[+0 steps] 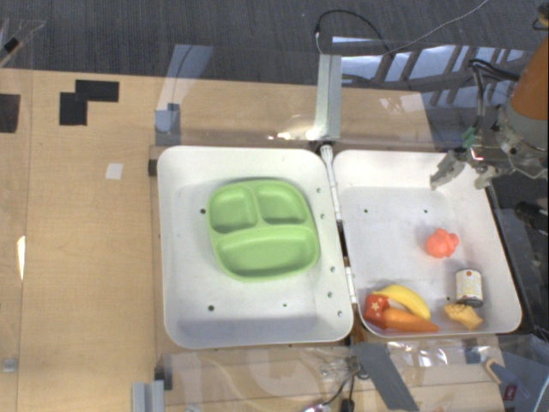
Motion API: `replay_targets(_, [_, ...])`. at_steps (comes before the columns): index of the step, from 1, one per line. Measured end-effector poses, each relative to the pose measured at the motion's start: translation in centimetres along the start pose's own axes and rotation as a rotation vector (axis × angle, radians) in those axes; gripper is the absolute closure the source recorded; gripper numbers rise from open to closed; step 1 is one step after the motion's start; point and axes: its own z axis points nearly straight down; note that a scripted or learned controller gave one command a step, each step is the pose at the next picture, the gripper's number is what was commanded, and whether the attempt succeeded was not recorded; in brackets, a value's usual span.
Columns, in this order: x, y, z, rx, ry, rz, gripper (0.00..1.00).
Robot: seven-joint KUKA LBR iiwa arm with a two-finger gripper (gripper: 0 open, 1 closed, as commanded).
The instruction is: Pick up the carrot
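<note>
Carrot [410, 320]: smooth, tapered orange body, lying flat along the near wall of the right bin, near its front-left corner.
Banana [406, 299]: curved, glossy yellow, just behind the carrot and touching it.
Red piece [374, 307]: small, shiny red item at the carrot's thick end, against the bin's left wall; exact kind not clear.
Pink-orange lump [442, 243]: rounded and knobby, alone near the middle of the right bin.
Can [468, 286]: small cylinder, pale label, dark top, near the bin's right wall.
Tan piece [464, 315]: irregular, crumbly-looking, just in front of the can.
Right bin [386, 196]: shallow white plastic, rounded corners, small holes in the floor.
Left bin [184, 299]: same make; holds a green divided plate [260, 228], matte, three compartments, rounded-square outline.
Counter [77, 230]: light wood grain, with black square marks at far left and clear panels around the bins.
Floor [171, 15]: dark grey ribbed carpet beyond the counter, a black cable across it.
Hand [467, 168]: grey metal, over the far-right corner of the right bin, well apart from the carrot; fingers spread, nothing between them.
</note>
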Motion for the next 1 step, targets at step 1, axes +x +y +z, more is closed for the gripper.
replay_targets(1, [0.09,0.19,-1.2,-0.006,-0.001,-0.006,1.0])
